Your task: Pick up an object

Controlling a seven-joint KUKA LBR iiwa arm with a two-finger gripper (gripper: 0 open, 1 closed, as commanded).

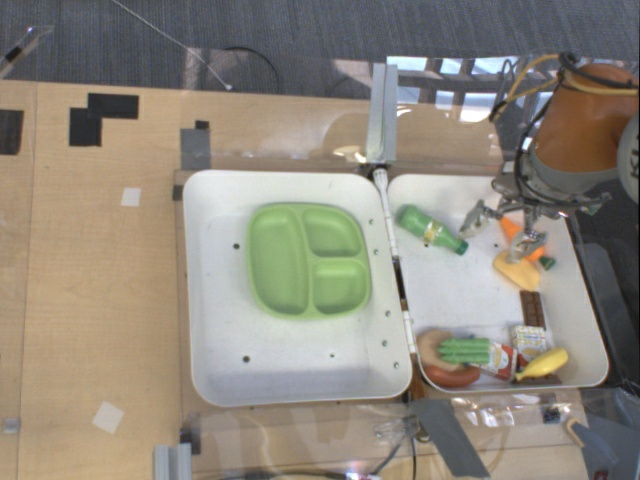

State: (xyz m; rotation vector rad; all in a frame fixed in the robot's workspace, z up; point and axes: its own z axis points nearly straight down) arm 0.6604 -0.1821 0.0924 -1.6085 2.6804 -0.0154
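My gripper hangs over the far right part of the right bin, its fingers spread open with nothing between them. Just below it lie an orange carrot-like piece and a yellow wedge. A green bottle lies to its left on the bin floor. Along the bin's near edge sit a green corn-like piece on a brown and red item, a small packet and a yellow banana. A dark brown bar lies near the right wall.
The left bin holds a green divided plate. A metal post rises between the bins at the back. The wooden bench stretches out to the left.
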